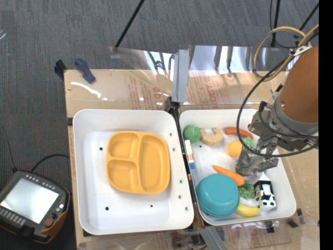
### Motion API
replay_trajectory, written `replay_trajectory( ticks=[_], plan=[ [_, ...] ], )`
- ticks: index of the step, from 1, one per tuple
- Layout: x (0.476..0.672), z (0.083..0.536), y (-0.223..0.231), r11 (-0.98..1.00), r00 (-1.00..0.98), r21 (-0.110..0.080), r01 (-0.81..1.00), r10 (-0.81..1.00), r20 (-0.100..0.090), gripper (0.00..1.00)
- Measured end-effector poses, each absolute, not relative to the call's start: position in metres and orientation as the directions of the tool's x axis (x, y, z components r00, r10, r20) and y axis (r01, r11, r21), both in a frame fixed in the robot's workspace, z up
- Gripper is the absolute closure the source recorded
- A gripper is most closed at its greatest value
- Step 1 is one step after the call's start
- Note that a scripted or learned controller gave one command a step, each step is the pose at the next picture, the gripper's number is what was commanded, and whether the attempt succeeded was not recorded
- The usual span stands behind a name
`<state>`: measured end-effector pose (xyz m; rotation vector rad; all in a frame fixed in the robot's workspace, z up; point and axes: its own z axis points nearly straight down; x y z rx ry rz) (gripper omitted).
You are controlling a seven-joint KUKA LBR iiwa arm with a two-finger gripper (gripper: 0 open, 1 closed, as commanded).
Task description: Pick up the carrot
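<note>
- camera view: my gripper (253, 172) hangs low in the right bin (289, 189); i cannot tell its state.
- the carrot (229, 174) lies just at its 9 o'clock, at 12 o'clock of the teal bowl (218, 195).
- the yellow plate (138, 162) sits in the left bin (86, 139).

I'm looking down at a robotics lab: grey carpet, a bench (104, 90) with two white bins (83, 139), tripod legs (132, 17), loose cables (270, 51), and a teach pendant (31, 202) on the floor.
</note>
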<state>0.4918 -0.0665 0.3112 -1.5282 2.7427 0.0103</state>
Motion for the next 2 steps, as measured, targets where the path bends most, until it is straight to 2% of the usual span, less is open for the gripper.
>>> replay_trajectory(
  ticks=[1, 2],
  plan=[
    [0.493, 0.32, -0.066, 0.532, -0.532, 0.007, -0.847, -0.847, -0.008, 1.0],
    [0.48, 0.379, -0.131, 0.375, -0.375, -0.002, -0.927, -0.927, -0.002, 1.0]
  ],
)
